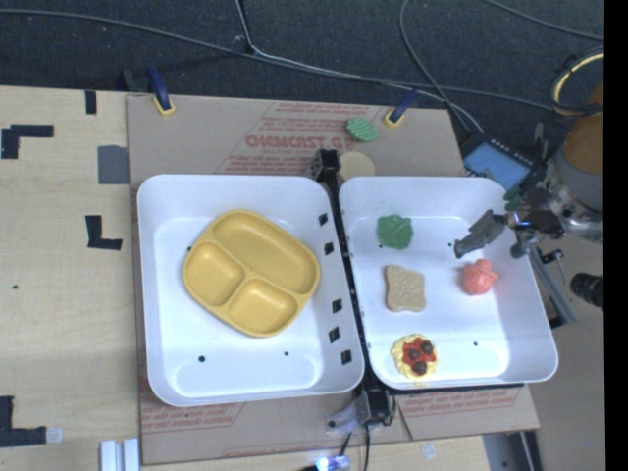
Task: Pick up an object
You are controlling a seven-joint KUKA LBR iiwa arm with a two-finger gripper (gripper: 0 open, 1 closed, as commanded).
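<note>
The right bin (520,356) holds a green leafy toy (394,230), a tan bread slice (404,288), a pink lump (479,278) and a small yellow tart with red berries (415,354). My gripper (500,240) hangs over the bin's right side, just above and behind the pink lump. Its fingers (478,234) are spread open, with nothing between them. The arm comes in from the right edge.
A yellow divided plate (251,271) lies in the left bin (157,292). A small green piece (361,128) rests on the cardboard behind the bins. Black clips line the divider between the bins (339,292). Cables run across the dark floor at the back.
</note>
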